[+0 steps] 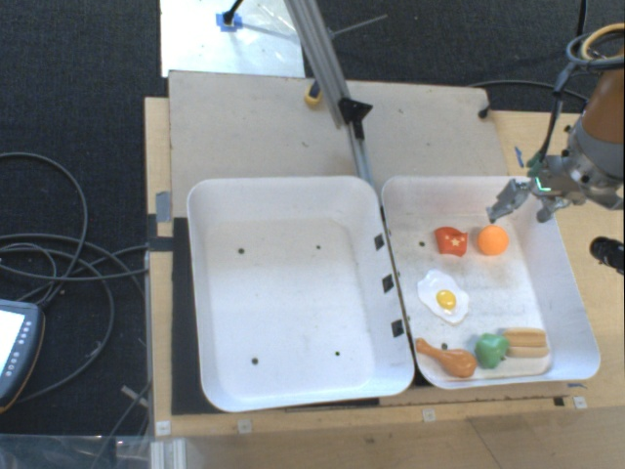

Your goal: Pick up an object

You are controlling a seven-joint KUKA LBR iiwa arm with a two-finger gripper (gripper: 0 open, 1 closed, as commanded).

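Note:
The right white bin (562,262) holds several toy foods: a red piece (450,241), an orange ball (493,240), a fried egg (444,298), a chicken drumstick (447,358), a green piece (491,349) and a hot dog bun (525,341). My gripper (528,201) hangs over the bin's upper right part, just above and to the right of the orange ball. Its two fingers stand spread apart with nothing between them.
The left white bin (210,262) lies beside the right one. A grey metal pole (327,57) slants across the bench from the top. Cables and a tablet (15,345) lie on the dark floor at the left.

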